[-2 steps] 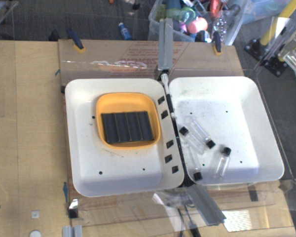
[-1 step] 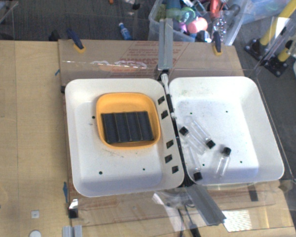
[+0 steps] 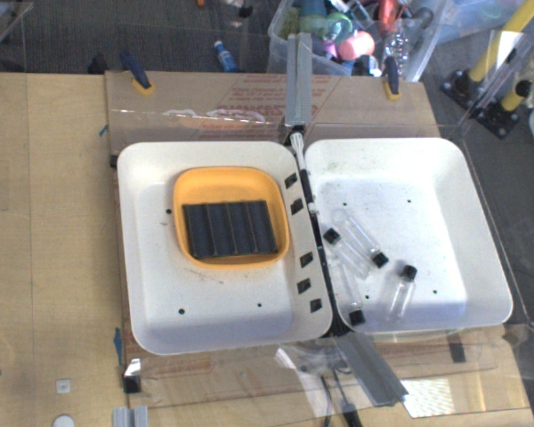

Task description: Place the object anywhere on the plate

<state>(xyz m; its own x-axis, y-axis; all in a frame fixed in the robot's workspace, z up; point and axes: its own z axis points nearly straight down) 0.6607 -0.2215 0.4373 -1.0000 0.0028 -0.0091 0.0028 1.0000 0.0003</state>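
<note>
Lying flat on the orange plate (image 3: 194, 183) in the left bin (image 3: 151, 314), the black ribbed block (image 3: 230, 229) covers most of it. How wide the claw stands, or where the block lies from it, I cannot tell.

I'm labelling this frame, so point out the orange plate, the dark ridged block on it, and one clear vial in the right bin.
orange plate (image 3: 189, 185): camera view, bare rim, upper left.
dark ridged block (image 3: 230, 229): camera view, top centre.
clear vial (image 3: 399, 294): camera view, clear body below black cap.
</note>
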